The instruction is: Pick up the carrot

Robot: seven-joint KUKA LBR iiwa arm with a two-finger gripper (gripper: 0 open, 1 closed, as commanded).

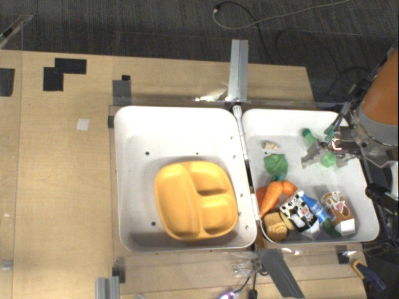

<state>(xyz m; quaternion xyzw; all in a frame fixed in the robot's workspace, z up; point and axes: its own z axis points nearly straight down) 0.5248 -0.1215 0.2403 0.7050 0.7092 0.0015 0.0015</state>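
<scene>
Approach step, I judge: gripper, jaw state unclear, hovers at two o'clock from carrot; next, descend toward it.

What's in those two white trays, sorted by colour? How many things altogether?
Yellow: 1, the divided plate in the left bin.
Orange: 1, the carrot.
Green: 3, a leafy piece and two small bits.
Tan: 2, a bread-like lump and a small pale scrap.
Printed cartons: 2, one blue-black-white, one brown-white.
Total: 9.
</scene>
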